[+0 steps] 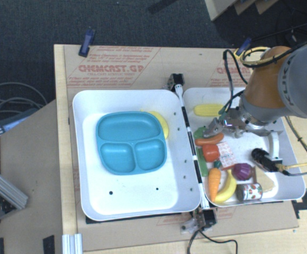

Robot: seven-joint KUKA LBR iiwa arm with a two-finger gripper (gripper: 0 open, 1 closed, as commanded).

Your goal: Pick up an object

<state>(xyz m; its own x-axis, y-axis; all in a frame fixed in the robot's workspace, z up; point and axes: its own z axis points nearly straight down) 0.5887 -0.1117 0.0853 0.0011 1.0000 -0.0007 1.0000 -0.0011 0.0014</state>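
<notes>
Lower edge of right bin (296, 190), nearest the lens: small can (250, 191) lying on its side, red-and-white label up. Just left of it a banana (226, 188), curved, touching a carrot (214, 180) that stands lengthwise with its tip toward the bottom of the frame. A purple round vegetable (242, 170) sits above the can, against the banana's upper end.

Middle of right bin: red tomato-like piece (210, 152), a white packet with pink print (227, 152) just right of it, a green strip (200, 162) along the bin's left wall. Above these an orange-red pepper (208, 138) lies crosswise. A yellow oblong piece (208, 110) rests near the bin's top left corner, apart from the rest.

Arm: grey link enters from the upper right of the frame; orange band (263, 83) faces the camera; wrist bent downward and leftward over the upper half of the right bin. Gripper (217, 126) points toward the left of the frame, its tip just above the orange-red pepper and close to it. Contact: cannot tell. Whether the gripper is spread or closed: cannot tell from this angle. Nothing seen held in it.

Left bin (84, 157): blue three-compartment plate (131, 142), centre left of the frame. A yellow disc (163, 123) shows past the plate's upper right rim, mostly covered by it.
</notes>
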